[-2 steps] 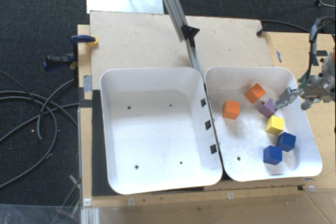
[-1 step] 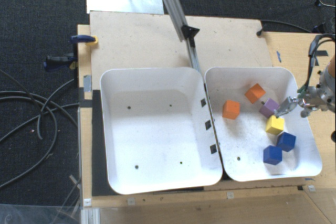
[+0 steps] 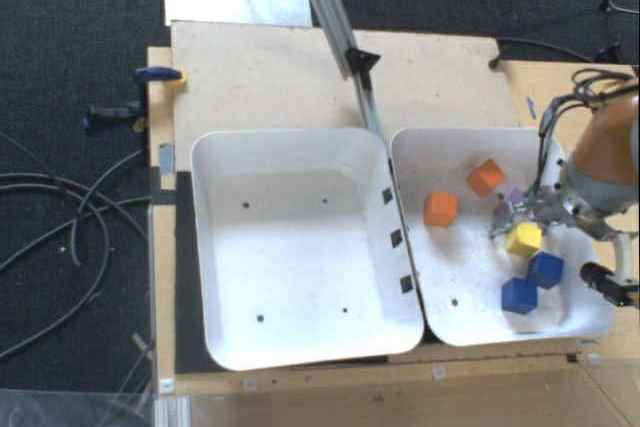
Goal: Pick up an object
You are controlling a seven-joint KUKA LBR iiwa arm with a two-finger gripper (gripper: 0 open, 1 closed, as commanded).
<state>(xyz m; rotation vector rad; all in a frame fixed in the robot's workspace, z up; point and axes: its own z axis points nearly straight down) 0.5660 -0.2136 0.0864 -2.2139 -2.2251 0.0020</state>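
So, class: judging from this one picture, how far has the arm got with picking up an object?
Done: the gripper has reached into the right bin, right at the yellow block. In hand: closing on that block; a grasp cannot be confirmed. Left: lifting it. The orange blocks and blue blocks lie untouched.

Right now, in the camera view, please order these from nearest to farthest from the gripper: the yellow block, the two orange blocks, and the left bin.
1. Yellow block, right at the gripper, in the right bin.
2. Orange block, up-left of the gripper.
3. Orange block, nearer the divider between bins.
4. Left bin, far left.
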